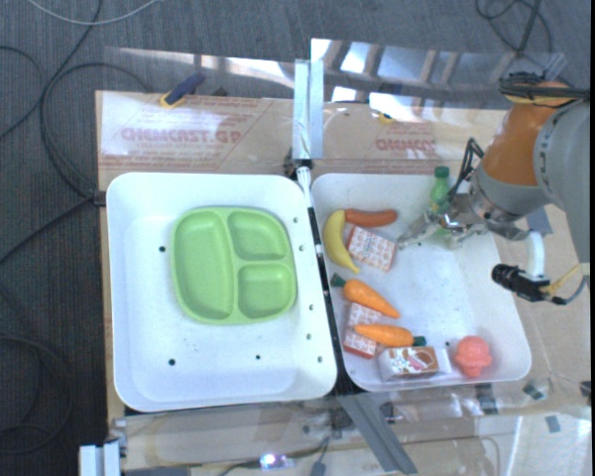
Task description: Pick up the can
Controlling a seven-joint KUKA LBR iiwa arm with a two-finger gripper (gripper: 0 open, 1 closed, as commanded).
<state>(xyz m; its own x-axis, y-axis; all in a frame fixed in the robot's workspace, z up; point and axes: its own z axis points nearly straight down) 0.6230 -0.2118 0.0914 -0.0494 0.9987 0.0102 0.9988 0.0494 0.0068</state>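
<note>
The can (413, 362) lies on its side at the front edge of the right bin (496, 310), pale with a red label, between a carrot (384, 334) and a pink-red round toy (473, 354). My gripper (428, 228) hangs low over the back of that bin, just below a small green bottle (439, 186) and right of a red checkered packet (370, 249). It is well behind the can, with nothing seen in its grasp.
The right bin also holds a banana (336, 241), an orange sausage (371, 217), a second carrot (369, 297) and another red packet (361, 327). A green divided plate (234, 265) lies in the left bin (139, 345). The arm's orange band (521, 147) crosses the back right corner.
</note>
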